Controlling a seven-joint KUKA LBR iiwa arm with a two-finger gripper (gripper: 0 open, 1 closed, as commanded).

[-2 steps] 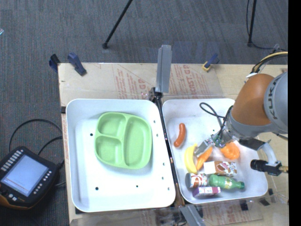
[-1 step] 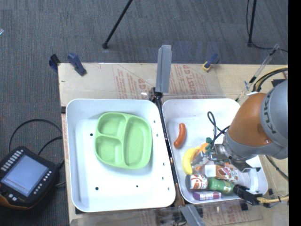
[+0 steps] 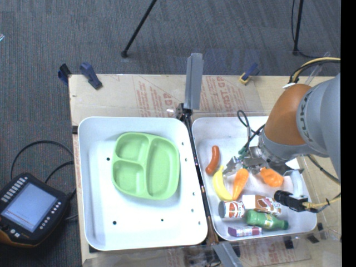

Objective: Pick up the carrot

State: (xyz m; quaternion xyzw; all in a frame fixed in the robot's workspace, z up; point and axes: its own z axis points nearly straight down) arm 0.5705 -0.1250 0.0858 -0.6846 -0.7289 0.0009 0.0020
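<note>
Orange and tapered, the carrot (image 3: 240, 182) lies in the right bin (image 3: 222, 128) with its thick end far and right and its tip near and left, touching the banana (image 3: 220, 184); your hand (image 3: 245, 162) sits just beyond that thick end, and you cannot tell from here how far it is open or whether it grips anything. Count one carrot, one banana, one sausage (image 3: 213, 159), one orange lump (image 3: 272, 176), one can (image 3: 231, 209), one green bottle (image 3: 266, 220), and one green plate (image 3: 147, 165) in the left bin (image 3: 94, 204).
</note>
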